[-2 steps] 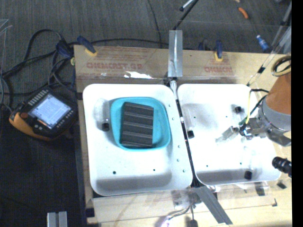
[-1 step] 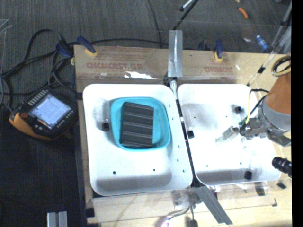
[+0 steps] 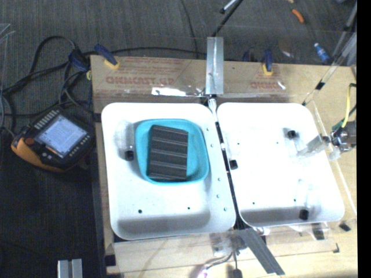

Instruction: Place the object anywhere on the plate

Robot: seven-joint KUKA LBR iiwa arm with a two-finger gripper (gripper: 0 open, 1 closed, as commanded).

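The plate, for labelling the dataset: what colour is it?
Light blue plate, seen in the camera view, with a dark ribbed block on it.

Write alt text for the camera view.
A dark ridged block lies on a blue plate in the left white bin. The right white bin sits beside it, and a teach pendant rests on the floor at left.

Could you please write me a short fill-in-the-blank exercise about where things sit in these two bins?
1. The blue plate sits in the ____ bin.
2. The dark ridged object lies ____ the plate.
3. The two white bins stand ____ on the bench.
4. The pendant with the lit screen lies to the ____ of the bins.

Missing words: left; on; side by side; left
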